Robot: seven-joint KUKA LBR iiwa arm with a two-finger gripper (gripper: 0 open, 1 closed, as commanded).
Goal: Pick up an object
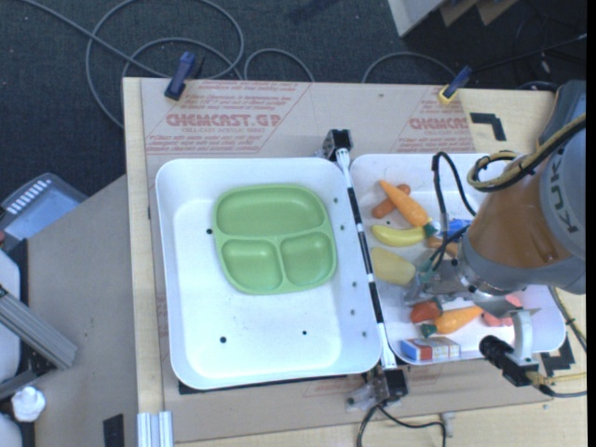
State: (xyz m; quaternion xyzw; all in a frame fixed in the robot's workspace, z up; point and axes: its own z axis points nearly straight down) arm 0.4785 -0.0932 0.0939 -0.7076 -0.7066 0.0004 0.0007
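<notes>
The right bin (410, 164) holds several toy foods. An orange carrot (402, 201) lies at its far left, with a yellow banana (399, 236) below it and a pale yellow fruit (391, 267) below that. A small red piece (424, 311) and a second orange carrot (456, 319) lie nearer the front. A small white and red box (430, 349) sits at the front edge. My gripper (430, 285) is down in this bin, just right of the pale yellow fruit and above the red piece. The arm's body hides the bin's right half.
The left bin (172, 250) holds a green divided plate (275, 237). A blue item (456, 226) and a pink piece (498, 319) peek out beside the arm. A black cable (445, 180) loops over the right bin's back. A clamp (337, 142) sits between the bins.
</notes>
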